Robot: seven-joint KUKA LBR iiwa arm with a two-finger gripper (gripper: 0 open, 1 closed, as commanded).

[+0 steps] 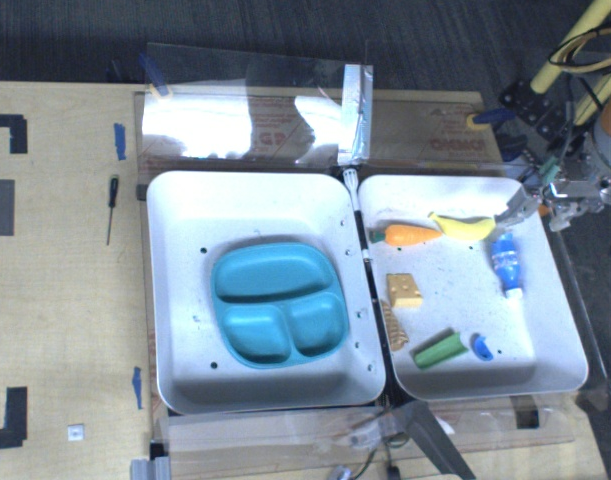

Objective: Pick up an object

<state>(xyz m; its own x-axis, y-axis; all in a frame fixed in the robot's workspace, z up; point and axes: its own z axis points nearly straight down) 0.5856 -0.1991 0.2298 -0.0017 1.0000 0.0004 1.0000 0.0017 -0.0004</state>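
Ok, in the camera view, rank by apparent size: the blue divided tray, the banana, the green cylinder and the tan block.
Largest to smallest:
1. blue divided tray
2. banana
3. green cylinder
4. tan block
The cylinder and block look close; that order is unsure.

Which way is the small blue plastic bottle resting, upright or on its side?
On its side: the small blue plastic bottle lies lengthwise on the right white bin's floor.

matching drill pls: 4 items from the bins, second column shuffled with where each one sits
Items:
1. blue divided tray
2. banana
3. green cylinder
4. blue bottle

Places:
A. right bin, near front edge
B. left bin, centre
C. right bin, right side, just below the gripper
D. right bin, back, beside the carrot

Pairs: 1-B, 2-D, 3-A, 4-C
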